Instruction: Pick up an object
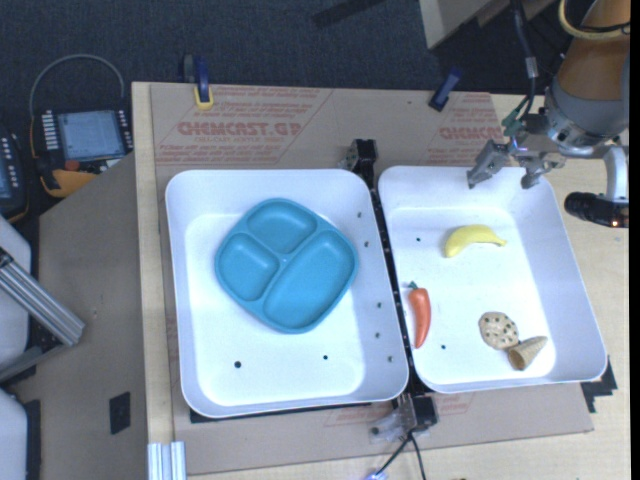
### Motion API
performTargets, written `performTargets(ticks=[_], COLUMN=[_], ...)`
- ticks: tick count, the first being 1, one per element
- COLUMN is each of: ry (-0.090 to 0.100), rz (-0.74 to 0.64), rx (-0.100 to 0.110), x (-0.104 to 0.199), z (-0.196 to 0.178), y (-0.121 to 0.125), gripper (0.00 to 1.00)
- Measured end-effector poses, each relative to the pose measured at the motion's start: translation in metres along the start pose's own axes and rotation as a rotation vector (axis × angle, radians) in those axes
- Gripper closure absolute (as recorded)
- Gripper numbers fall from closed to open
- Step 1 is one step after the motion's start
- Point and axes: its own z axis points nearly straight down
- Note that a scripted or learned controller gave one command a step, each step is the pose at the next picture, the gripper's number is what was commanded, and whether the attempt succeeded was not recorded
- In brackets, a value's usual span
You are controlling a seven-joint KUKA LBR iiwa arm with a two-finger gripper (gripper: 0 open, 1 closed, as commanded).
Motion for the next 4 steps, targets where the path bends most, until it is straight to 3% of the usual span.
performTargets(ticks=[3,4], ry=[0.000,-0.001], rz=[-0.001,-0.002], rx=[0.004,-0.002], x=[0.007,0.007], z=[0.120,0.107], y=[0.001,0.003], gripper=[0.00,1.00])
